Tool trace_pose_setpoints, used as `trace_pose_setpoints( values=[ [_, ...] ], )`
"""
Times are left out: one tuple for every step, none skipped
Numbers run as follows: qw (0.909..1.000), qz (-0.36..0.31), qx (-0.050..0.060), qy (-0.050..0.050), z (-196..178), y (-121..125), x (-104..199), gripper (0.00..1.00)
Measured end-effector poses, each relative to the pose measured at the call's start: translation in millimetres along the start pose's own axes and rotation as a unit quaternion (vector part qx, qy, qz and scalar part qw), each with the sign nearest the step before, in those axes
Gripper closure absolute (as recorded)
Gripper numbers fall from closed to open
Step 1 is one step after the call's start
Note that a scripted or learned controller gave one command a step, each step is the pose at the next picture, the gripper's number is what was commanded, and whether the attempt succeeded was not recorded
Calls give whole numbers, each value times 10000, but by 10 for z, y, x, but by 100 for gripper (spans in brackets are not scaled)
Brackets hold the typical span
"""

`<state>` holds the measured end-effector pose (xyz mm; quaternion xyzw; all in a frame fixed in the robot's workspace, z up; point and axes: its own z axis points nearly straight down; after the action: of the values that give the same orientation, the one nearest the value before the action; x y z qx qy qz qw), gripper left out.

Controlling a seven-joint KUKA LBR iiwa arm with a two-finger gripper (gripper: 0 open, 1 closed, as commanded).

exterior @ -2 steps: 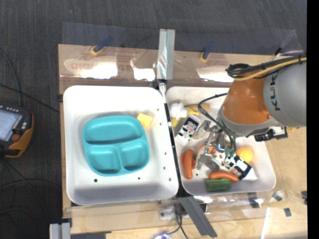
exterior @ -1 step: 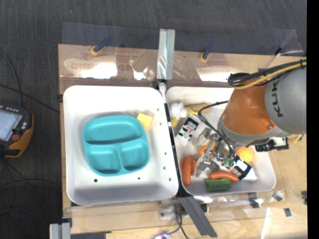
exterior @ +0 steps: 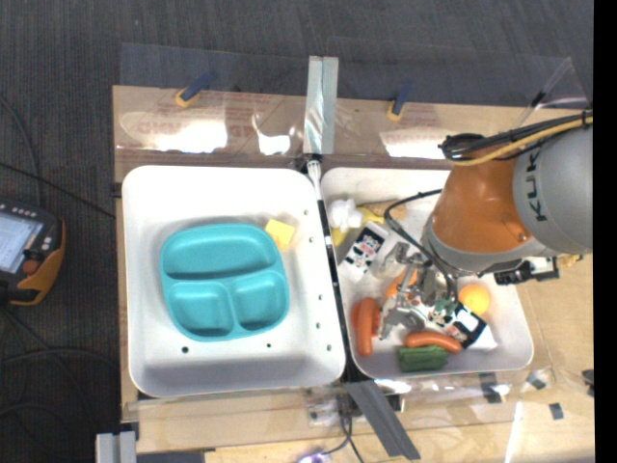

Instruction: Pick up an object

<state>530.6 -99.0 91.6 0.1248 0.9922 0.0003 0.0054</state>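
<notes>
The gripper (exterior: 410,302) is down in the right bin (exterior: 511,350), low over the clutter; whether it is clenched or released I cannot tell. Just beside it lie an orange-red sausage-shaped toy (exterior: 363,324), a green piece (exterior: 421,358) and an orange ball (exterior: 474,299). Looks like the reach-and-grasp step; next it needs to close on one item, then lift straight up.

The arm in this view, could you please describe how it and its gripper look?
The arm is rounded and grey with dark KUKA lettering, above a broad orange band. Black and yellow cables loop along it. The gripper is small, metallic and silvery.
</notes>
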Motion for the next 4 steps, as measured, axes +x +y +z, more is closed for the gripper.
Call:
trace_pose_setpoints(
  values=[
    [9997, -249, 13, -4, 2, 39, -185, 0],
    [9996, -272, 4, -21, -5, -127, 392, 0],
    [9996, -274, 4, -46, -112, -120, 372, 100],
    [9996, -274, 5, -36, -105, -121, 378, 0]
  ],
)
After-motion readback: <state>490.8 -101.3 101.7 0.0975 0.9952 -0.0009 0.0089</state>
